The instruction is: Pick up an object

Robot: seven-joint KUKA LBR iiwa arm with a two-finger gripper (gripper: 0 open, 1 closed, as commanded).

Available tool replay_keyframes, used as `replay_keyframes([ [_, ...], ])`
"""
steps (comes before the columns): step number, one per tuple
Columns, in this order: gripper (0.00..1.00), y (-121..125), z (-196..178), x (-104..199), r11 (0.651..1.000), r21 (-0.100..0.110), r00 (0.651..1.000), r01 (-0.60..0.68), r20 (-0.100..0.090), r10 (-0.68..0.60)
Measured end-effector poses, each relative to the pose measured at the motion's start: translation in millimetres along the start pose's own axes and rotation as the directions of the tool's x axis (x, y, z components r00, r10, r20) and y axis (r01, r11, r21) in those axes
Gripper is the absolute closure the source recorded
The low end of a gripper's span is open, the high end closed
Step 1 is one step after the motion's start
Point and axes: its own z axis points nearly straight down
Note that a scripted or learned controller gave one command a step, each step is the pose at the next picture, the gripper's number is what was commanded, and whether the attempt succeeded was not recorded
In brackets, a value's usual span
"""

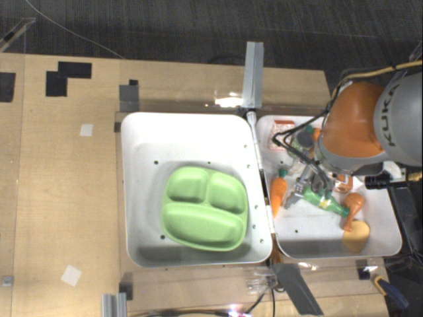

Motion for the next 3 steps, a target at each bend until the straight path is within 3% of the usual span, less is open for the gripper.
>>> replay_keyframes([
  [1,0.0,0.6,0.2,-5.8,0.993,0.0,0.993,-0.122,-0.002,0.122],
  [2,0.0,-17.7,-0.8,18.9,0.996,0.0,0.996,-0.092,0.002,0.092],
  [3,0.0,-12.8,-1.1,26.3,0.996,0.001,0.996,-0.089,0.005,0.089],
])
